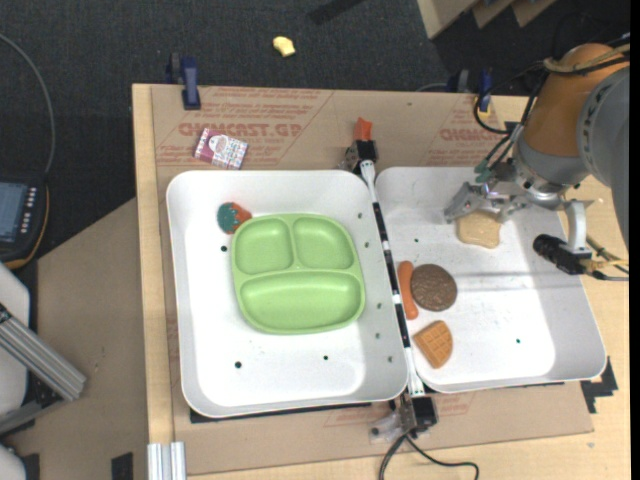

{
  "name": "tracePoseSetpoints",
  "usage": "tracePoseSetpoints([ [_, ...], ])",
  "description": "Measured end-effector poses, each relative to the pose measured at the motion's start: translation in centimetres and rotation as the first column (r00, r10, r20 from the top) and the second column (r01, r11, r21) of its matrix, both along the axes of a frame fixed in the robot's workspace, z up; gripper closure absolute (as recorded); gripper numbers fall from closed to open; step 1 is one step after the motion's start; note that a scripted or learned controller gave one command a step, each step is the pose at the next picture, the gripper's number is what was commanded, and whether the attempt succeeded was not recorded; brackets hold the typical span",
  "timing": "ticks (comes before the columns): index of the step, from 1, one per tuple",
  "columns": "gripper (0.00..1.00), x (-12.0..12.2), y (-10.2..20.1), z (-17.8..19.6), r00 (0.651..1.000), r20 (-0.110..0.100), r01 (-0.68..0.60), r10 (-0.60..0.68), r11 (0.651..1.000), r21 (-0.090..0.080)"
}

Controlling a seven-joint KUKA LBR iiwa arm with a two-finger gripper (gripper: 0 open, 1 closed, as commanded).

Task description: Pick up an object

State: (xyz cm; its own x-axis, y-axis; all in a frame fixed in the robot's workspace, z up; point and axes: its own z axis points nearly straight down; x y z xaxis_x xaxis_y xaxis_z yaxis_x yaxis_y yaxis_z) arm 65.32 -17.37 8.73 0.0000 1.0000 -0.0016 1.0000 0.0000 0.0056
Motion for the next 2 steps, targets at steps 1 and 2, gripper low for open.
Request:
tracePoseSetpoints([
  [1,1.0,0.18,-0.06,1.28,1.0,0.007,0.0,0.0,1.0,-0.003],
  [2,0.0,0.13,-0.05,1.17,1.0,0.005,0.0,0.0,1.0,-0.003],
])
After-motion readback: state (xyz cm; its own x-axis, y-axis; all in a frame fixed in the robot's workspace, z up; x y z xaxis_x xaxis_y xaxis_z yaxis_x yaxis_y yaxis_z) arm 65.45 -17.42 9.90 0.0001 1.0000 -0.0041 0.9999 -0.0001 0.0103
